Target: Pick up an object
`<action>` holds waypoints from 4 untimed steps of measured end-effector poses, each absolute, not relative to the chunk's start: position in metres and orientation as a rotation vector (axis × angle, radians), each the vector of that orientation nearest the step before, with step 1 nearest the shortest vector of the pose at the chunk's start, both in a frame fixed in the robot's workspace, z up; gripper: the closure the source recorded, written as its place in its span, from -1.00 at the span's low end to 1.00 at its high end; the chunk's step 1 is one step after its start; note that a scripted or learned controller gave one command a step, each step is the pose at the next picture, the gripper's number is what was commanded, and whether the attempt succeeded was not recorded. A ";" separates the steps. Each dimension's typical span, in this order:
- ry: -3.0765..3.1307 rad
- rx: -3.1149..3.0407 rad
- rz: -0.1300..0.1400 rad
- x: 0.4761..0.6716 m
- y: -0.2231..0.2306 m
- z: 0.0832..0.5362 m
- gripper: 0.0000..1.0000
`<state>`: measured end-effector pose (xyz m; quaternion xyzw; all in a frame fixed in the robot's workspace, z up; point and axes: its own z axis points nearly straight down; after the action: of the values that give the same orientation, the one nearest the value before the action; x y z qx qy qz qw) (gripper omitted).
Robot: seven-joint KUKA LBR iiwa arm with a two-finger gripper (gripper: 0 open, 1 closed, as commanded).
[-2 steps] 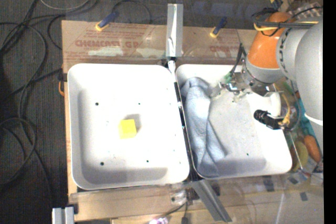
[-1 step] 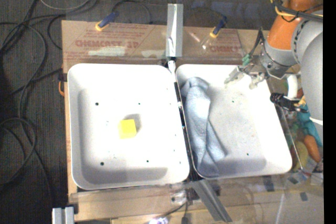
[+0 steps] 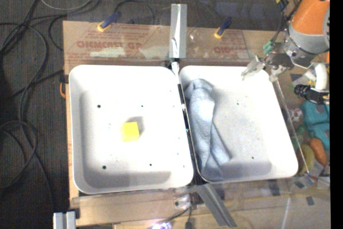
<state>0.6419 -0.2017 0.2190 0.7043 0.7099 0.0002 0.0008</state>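
Arm: the grey KUKA arm with its orange band enters from the right and stops over the far right corner of the right bin [image 3: 278, 115].
Jaws: the gripper [image 3: 261, 67] hangs above that bin's far rim; the jaws look spread part-way, with nothing between them. Small and slightly blurred, so the width of the gap is a judgement.
Nearest object: a pale blue cloth [image 3: 206, 126], crumpled lengthwise along the right bin's left wall, lies to the left of the jaws and nearer the camera, well apart from them.
Second object: a yellow block [image 3: 131, 131] sits flat in the left bin [image 3: 86, 88], much farther left of the jaws, beyond the divider between the two bins.
Task state: no pick begun, in my judgement; both candidates rest untouched on bin floors.
Surroundings: a cardboard sheet [image 3: 112, 45] covers the desk behind the bins, held by clips; loose black cables [image 3: 32, 61] run on the floor to the far left; coloured toys [image 3: 313, 137] are heaped just right of the right bin, below the arm.
Risk 1: straight descent from here meets bare bin floor or the rim, since nothing lies under the jaws.
Risk 2: the cloth is limp and low; the jaws may pinch a single fold that slips out on lifting, or close on nothing.
Risk 3: the block is small; a slight offset would nudge it aside.
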 end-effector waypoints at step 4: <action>2.441 1.971 0.013 0.672 -0.167 0.092 -1.00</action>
<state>0.6723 -0.1673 0.0920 0.6284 0.7779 0.0042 0.0021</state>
